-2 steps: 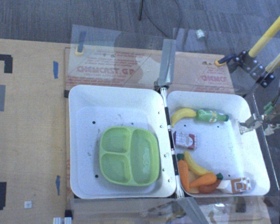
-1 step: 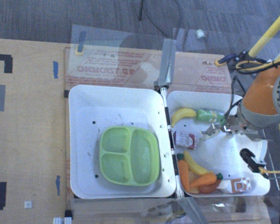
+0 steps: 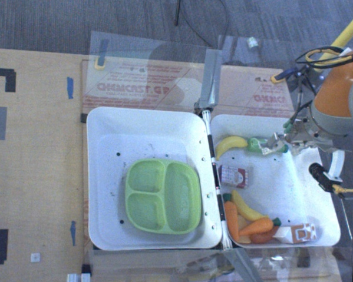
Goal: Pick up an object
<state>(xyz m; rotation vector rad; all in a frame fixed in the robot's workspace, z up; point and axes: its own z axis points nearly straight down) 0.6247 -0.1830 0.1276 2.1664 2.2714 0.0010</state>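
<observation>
The right bin (image 3: 298, 179) holds several toy foods. A yellow banana (image 3: 230, 144) lies at its far left, with a small green item (image 3: 256, 146) just right of it. My gripper (image 3: 279, 143) hangs low over the bin's far side, right beside the green item, and contact is unclear. A red and white packet (image 3: 233, 176) lies below the banana. A second banana (image 3: 246, 207), two carrots (image 3: 256, 226) and a white and orange carton (image 3: 297, 233) sit along the near edge.
The left bin (image 3: 106, 139) carries a green divided plate (image 3: 162, 196). A metal divider (image 3: 210, 80) stands behind the bins. The arm's orange band (image 3: 338, 96) and cables (image 3: 322, 56) hang over the right bin's far right corner.
</observation>
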